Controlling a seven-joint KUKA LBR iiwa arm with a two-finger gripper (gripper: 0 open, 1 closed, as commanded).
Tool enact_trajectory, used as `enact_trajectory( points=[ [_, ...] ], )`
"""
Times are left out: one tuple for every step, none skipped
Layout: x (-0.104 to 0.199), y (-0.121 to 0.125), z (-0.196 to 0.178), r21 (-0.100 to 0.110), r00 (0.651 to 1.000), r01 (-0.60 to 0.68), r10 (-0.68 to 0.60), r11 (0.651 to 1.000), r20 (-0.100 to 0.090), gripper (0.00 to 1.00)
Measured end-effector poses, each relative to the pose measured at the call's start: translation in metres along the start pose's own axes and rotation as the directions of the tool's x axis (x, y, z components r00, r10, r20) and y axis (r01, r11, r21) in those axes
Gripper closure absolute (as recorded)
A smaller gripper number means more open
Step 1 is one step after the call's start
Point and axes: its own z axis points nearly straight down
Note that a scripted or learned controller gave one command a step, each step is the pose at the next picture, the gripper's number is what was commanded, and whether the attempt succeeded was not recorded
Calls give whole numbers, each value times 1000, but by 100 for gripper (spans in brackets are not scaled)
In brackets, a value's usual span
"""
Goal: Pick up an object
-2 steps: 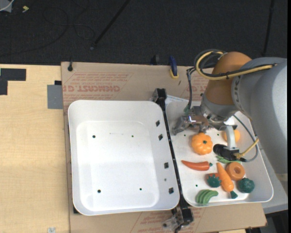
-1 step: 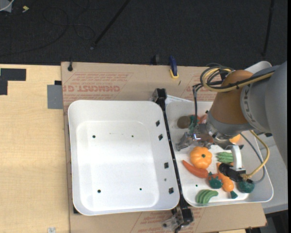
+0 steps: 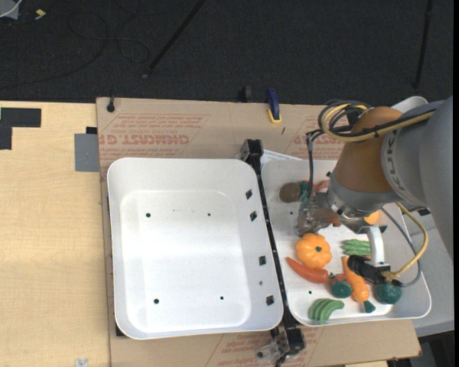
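Toward the right bin's [image 3: 422,306] middle, a round orange plastic pumpkin [image 3: 313,251] is lying beside a red chili pepper [image 3: 306,269]; it is sitting just below the two-finger gripper [image 3: 312,219]. Whether that gripper is spread or pressed together I cannot tell; nothing is visibly sitting in it.

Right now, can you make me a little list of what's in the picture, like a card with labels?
arm: reaches in from the right, over the right bin
end effector: low in the right bin, just above the toy pumpkin
red chili pepper: under the pumpkin
carrot: right of the pumpkin
green pea pod: near the front rim
brown round thing: near the back of the bin
left bin: white, beside the right bin
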Motion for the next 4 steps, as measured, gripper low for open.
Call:
enact_trajectory(
  points=[
    [4,-53,-45,-3,1000,1,-1,1000,0,100],
    [15,-29,-34,-4,1000,7,-7,1000,1,100],
    [40,-9,-95,-10,1000,9,-9,1000,2,100],
    [96,42,-112,-9,1000,12,-12,1000,1,100]
  ],
)
